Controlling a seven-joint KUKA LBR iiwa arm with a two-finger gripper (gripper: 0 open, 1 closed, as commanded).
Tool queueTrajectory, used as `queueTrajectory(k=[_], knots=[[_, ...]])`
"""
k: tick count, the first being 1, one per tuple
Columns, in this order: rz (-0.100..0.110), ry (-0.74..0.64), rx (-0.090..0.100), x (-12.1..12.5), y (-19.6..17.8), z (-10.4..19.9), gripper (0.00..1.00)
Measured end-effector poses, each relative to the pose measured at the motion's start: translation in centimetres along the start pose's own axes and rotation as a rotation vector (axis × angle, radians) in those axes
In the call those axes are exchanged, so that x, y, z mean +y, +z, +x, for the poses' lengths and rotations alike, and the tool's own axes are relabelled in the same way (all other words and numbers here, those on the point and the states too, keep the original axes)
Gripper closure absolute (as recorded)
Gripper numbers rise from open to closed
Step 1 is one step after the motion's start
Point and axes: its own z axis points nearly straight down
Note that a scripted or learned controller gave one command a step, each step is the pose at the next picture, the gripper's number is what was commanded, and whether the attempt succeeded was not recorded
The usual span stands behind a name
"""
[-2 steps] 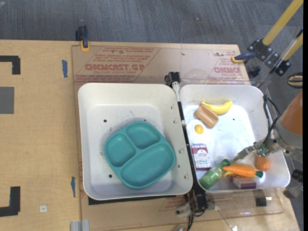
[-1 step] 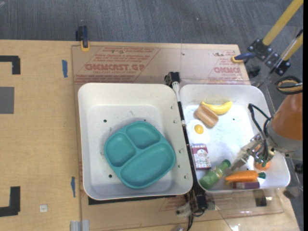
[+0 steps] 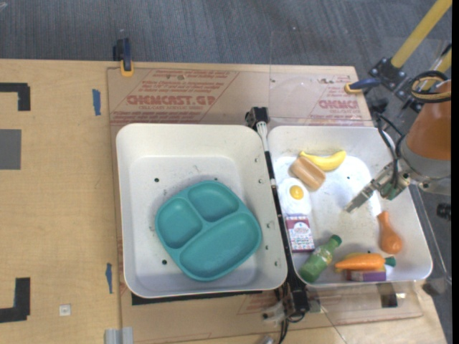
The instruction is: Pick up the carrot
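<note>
A grey arm with an orange band reaches in from the right over the right-hand bin (image 3: 418, 224), its hand (image 3: 366, 198) hanging above a bare patch of the bin floor; whether the hand is spread or pressed together cannot be told from this angle, and nothing shows between its tips. The carrot (image 3: 361, 262) lies on its side near the bin's front edge, well apart from the hand, resting just beside a purple item (image 3: 373, 274) (too hidden to name) and close to a green bottle (image 3: 319, 259) that lies tilted at the front left. An orange toy drumstick (image 3: 389, 233) lies near the right wall, just above the carrot. Toward the back of the bin a yellow banana (image 3: 324, 160) curves beside a hot dog bun (image 3: 307, 172), with a fried egg (image 3: 295, 192) below them and a small red carton (image 3: 299, 233) lying flat along the left wall. In the left-hand bin (image 3: 136, 213) a teal divided plate (image 3: 208, 228) sits flat, three compartments facing up. Both bins rest side by side on a brown cardboard-covered surface (image 3: 57, 192), a black clamp (image 3: 256, 116) at the seam between them
</note>
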Motion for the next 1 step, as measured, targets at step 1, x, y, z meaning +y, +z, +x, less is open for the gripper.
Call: queueTrajectory(k=[1], knots=[[-0.001, -0.335, 0.000, -3.66, -0.17, 3.43, 0.00]])
